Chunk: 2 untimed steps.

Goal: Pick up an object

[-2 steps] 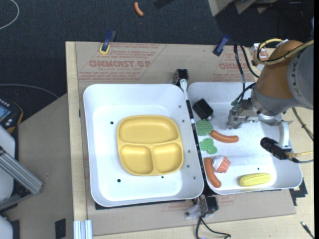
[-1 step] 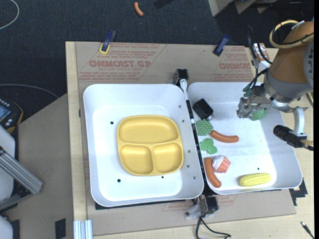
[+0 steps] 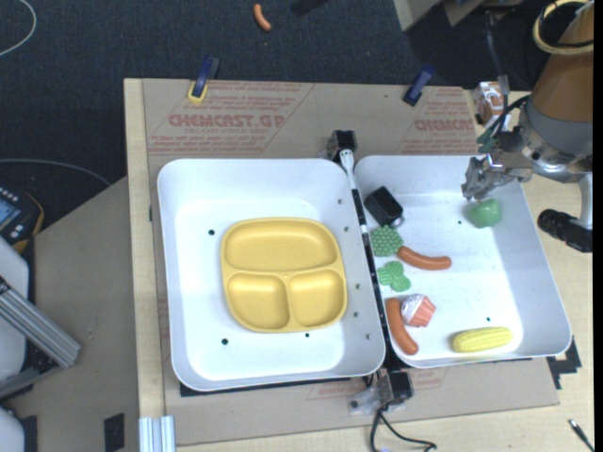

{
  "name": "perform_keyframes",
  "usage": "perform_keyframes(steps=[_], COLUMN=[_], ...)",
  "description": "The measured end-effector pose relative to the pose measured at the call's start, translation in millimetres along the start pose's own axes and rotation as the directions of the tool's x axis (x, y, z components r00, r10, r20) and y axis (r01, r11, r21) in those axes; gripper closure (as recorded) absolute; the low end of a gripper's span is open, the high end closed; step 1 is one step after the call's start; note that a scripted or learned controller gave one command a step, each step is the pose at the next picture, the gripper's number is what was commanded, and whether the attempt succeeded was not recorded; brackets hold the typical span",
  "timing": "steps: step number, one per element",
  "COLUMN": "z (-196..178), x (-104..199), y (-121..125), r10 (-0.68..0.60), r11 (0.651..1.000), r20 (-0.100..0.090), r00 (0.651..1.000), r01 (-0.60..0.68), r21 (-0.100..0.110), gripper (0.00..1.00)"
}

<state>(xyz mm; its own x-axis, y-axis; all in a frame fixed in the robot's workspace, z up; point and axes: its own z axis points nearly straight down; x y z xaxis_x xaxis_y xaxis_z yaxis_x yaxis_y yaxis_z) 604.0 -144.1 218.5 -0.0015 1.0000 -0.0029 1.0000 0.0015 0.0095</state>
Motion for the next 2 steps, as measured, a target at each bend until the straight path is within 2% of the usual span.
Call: perform_keyframes(steps=[1,2], z=[-7.1,3.1], x=[-0.1,51.2], y=[0.9,13.6], r10=[0.001,-0.004], r11=[1.000,1.000], r20=[-0.001,-0.005], r00=[1.000,1.000], r01=[-0.001,0.004], r21=[0.005,0.010], gripper=[1.00,1.00])
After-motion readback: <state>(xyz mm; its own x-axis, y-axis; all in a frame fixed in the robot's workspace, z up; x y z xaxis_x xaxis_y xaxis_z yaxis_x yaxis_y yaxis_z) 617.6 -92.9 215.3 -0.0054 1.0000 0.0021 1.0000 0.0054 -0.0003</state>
